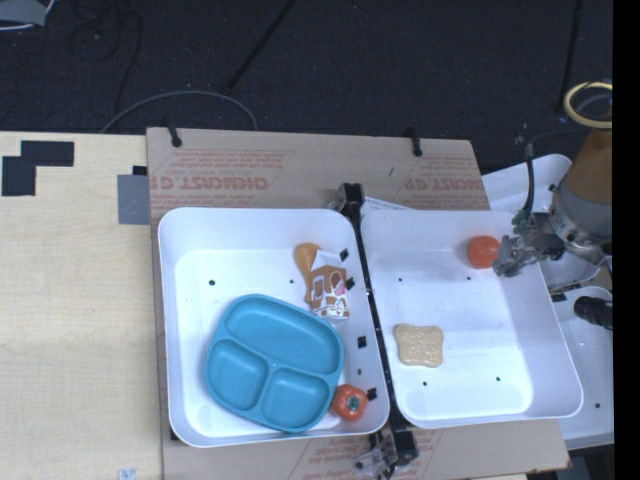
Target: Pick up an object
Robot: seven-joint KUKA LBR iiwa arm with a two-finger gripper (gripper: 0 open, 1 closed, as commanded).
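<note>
Light wood bench (70, 298) w/ black marks, cardboard sheet (300, 173) w/ red print under two white bins; dark carpet + cables beyond.

Arm (590, 183) in from right, orange band up top, wrist over right bin's (500, 388) far right rim. Gripper (515, 255) low at that rim, tips toward bin interior; can't tell how far apart or whether anything is held.

Red-orange ball (483, 251) just beside gripper, on its left, inside right bin; touching or not, can't tell. Beige waffle-like piece (418, 345) further left + nearer cam, well apart from gripper.

Left bin (185, 268), far left of gripper: blue divided plate (273, 363), small tomato-like toy (349, 402) at plate's near-right edge, brown drumstick-like toy (306, 259), printed packet (329, 293) beside it.
</note>
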